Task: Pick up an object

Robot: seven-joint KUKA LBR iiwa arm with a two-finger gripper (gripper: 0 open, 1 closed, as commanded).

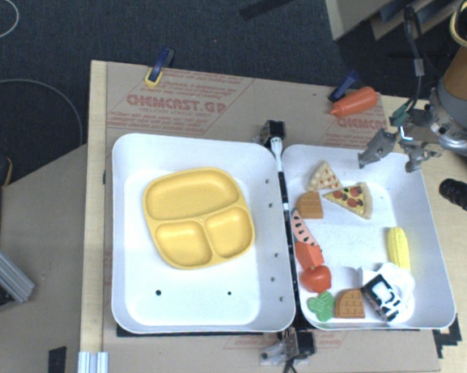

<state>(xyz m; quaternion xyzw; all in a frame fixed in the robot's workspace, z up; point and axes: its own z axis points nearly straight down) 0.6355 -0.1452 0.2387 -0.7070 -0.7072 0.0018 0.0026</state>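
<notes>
My gripper (394,157) hangs over the far edge of the right bin (433,231), its two fingers spread open with nothing between them. Below it in that bin lie toy foods: a pizza slice (350,197), a cracker wedge (324,177), a brown bread piece (310,204), a corn cob (398,247), a watermelon slice (297,225), a red pepper (315,272), a waffle (351,303), a green piece (320,306) and a black-and-white object (385,295). The pizza slice lies nearest, a little toward the front left of the fingers.
The left bin (125,213) holds a yellow divided plate (199,217). An orange carrot-like toy (355,102) lies on the cardboard beyond the right bin. A black divider clamp (274,133) sits between the bins at the far side.
</notes>
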